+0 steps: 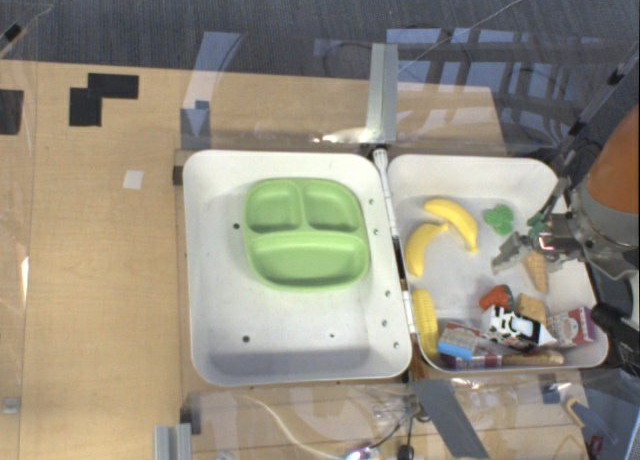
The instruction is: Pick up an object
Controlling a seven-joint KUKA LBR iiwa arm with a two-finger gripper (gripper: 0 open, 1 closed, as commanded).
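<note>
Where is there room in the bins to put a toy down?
Left bin: bare white floor all around the green divided plate. Right bin: bare strip along the far wall, above the bananas. Its near edge is crowded with small toys.

Bright, even overhead light, soft shadow pooled along the near inner wall of the left bin (300, 363), pale glare streaks across the clear panels (450, 58) behind the bins, focus slightly soft throughout, fine detail smeared.
</note>
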